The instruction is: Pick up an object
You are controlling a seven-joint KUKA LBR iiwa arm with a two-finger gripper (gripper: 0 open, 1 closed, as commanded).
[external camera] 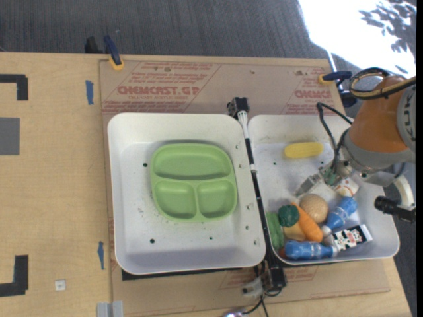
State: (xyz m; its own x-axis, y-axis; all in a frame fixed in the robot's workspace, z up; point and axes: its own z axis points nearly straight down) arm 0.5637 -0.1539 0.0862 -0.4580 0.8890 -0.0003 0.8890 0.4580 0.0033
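Note:
My gripper (318, 181) hangs low over the middle of the right bin (386, 246), open, with nothing between its fingers. Just below it lies a tan egg-shaped piece (314, 207). A small white ball with red marks (346, 188) sits at its right. A yellow banana-like piece (303, 150) lies apart toward the bin's far side. Crowded in the near corner are an orange carrot (309, 224), a dark green piece (288, 214), a blue bottle (307, 250), another blue piece (342, 213) and a white-and-black toy (350, 237).
The left bin (125, 177) holds a green three-compartment plate (193, 179). A black clamp (237, 105) and a ridge divide the two bins. The arm's orange band (378, 121) looms over the right bin's far right corner.

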